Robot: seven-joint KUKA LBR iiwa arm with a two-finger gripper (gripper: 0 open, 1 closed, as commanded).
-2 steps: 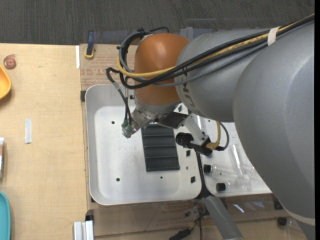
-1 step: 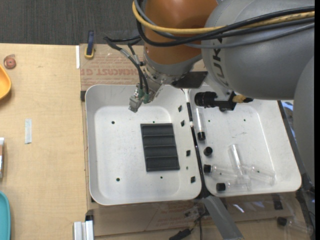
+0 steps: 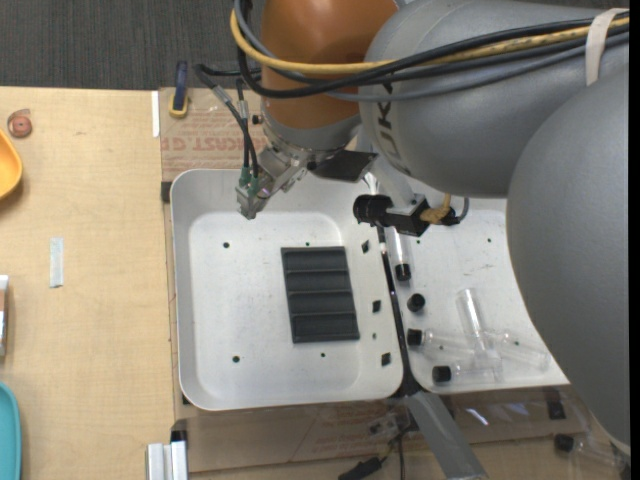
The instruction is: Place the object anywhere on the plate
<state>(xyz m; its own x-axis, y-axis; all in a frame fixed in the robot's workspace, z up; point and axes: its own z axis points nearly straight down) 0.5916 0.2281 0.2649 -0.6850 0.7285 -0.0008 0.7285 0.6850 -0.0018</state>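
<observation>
The two-finger gripper (image 3: 249, 200) hangs over the far-left corner of the left shallow white bin (image 3: 185, 298); whether it is released, clenched or carrying anything cannot be determined. The black ribbed rectangular plate (image 3: 320, 294) lies mid-bin, to the gripper's right and nearer, long axis running near-far. Candidate objects, judged to be the clear plastic tubes (image 3: 475, 333), rest in the right white bin (image 3: 480, 253), well apart from the gripper.

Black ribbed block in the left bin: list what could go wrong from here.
1. The gripper sits at the left bin's far wall, away from the black ribbed block; a descent here would likely miss it.
2. The block lies flat and looks wide, so a grasp may slip.
3. Loose clear tubes and a marker in the right bin could be bumped by the arm's sweep.
</observation>
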